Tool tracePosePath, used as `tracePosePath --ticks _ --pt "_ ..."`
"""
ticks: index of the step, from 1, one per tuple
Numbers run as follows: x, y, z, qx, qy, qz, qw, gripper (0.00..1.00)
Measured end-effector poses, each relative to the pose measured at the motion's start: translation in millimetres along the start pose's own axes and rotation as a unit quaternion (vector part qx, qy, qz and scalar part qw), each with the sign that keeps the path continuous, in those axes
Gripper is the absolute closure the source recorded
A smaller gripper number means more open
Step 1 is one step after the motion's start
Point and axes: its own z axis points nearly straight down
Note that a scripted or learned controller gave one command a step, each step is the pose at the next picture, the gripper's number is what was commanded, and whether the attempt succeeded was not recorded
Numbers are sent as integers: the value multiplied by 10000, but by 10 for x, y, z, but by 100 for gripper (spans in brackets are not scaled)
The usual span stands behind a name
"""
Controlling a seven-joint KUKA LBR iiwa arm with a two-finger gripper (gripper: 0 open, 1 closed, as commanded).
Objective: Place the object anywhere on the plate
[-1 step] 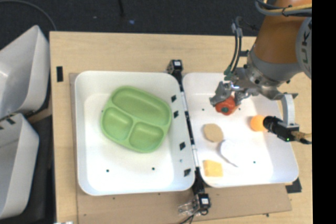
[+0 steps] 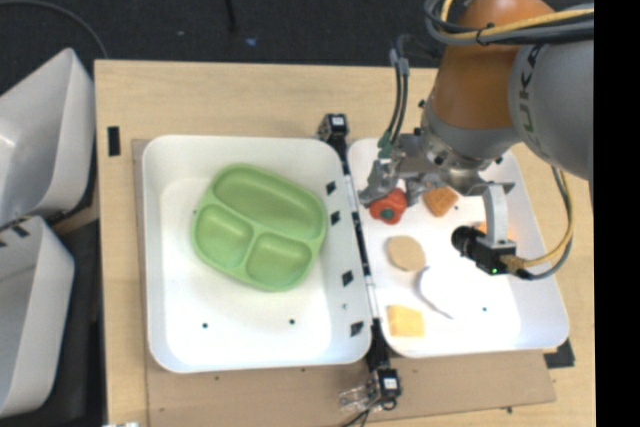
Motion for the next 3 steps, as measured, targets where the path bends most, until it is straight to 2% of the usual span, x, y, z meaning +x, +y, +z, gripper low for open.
tracePosePath --ticks 1,2,3 --pt "472 145 -29 -16 -4 -2 10000 100" --pt "918 166 126 3 -3 4 10000 100" --pt "896 166 119 0 -4 20 10000 0"
